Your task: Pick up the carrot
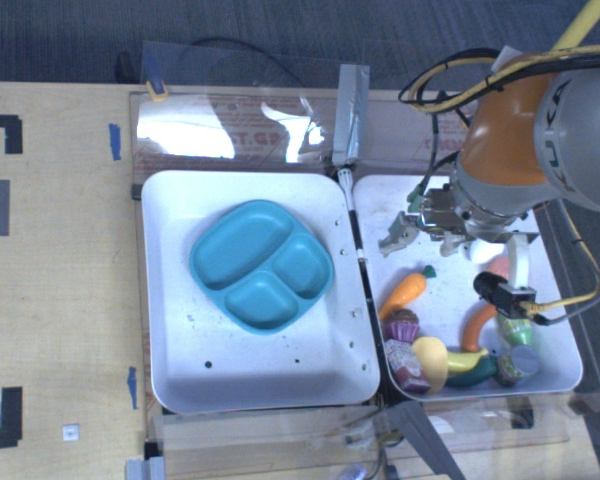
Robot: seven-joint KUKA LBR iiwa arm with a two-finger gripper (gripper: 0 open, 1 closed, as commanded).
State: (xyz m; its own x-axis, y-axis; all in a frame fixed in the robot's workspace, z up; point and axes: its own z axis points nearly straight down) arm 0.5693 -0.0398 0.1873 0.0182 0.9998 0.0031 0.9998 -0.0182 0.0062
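Fingers [412,226] of the arm's gripper look spread apart with nothing between them, hanging over the bare upper part of the right bin [380,193], up and a little to the left of the carrot [405,291]. The carrot itself lies in that same bin, orange with a small green tip pointing up and right, slanting along the bin's left wall and apart from the fingers. From where I stand this reads as the approach step: nothing has been gripped yet, and the grasp is still to come. My guess is that the next move calls for the wrist to travel down and slightly inward until the fingers straddle the carrot across its narrow width, turned to suit its slant, before closing. It lies close to the bin wall and just above a purple-topped toy [404,326], so there is little room on either side, and a careless descent could nudge the neighbours. Counting things: two white bins on the tabletop; one blue divided plate [263,266] in the left bin [170,298], well away from the carrot; one carrot; one yellow toy [432,356] below it; one orange-red curved piece [475,328] to its right; and a cluttered heap of greenish bits in the lower right corner that I cannot separate clearly enough to count.
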